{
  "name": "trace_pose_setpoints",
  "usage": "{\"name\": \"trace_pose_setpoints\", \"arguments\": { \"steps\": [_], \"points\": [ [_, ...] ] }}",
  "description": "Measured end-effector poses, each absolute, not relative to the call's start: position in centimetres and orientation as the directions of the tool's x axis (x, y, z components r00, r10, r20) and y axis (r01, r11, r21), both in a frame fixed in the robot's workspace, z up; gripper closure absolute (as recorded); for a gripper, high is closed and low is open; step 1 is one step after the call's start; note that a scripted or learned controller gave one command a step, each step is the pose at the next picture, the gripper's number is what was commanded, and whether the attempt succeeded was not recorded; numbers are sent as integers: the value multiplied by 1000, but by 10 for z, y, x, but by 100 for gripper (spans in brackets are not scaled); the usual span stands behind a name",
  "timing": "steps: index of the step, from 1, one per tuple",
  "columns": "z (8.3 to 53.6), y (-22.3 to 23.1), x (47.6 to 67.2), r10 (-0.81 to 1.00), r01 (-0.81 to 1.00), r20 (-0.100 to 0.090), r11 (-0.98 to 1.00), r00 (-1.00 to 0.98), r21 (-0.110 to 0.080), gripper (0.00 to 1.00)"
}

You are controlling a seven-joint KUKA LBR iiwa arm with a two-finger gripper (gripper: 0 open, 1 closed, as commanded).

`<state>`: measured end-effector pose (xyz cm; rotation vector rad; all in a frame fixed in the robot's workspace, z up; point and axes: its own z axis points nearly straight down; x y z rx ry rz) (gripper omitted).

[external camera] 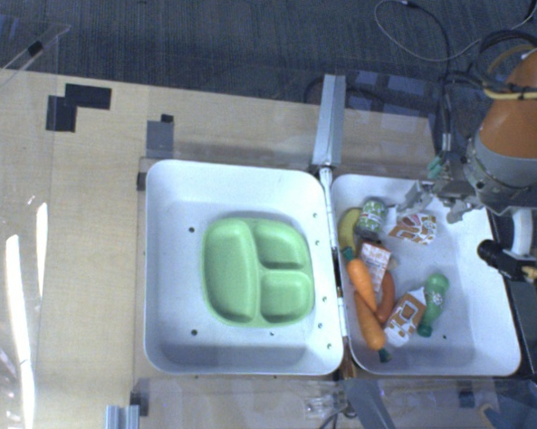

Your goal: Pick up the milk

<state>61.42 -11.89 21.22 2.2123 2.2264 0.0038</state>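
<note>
A small white carton with orange print, which looks like the milk (pixel 414 228), lies flat in the upper part of the right bin (pixel 478 353). A second orange and white carton (pixel 407 315) lies lower down beside a green bottle (pixel 433 303). My gripper (pixel 435 200) hovers at the bin's upper right, just above and behind the upper carton. Its fingers stand apart and open, with nothing between them.
The right bin also holds a banana (pixel 348 227), a green can (pixel 372 215), a red and white packet (pixel 375 257), a carrot (pixel 366 303) and a sausage (pixel 388 293). A green divided plate (pixel 256 270) lies in the left bin (pixel 171 248).
</note>
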Motion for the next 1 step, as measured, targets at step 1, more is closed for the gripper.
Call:
{"name": "trace_pose_setpoints", "arguments": {
  "steps": [1],
  "points": [
    [120,-133,658,1000,1000,-5,22,-22,22,0]
  ]
}}
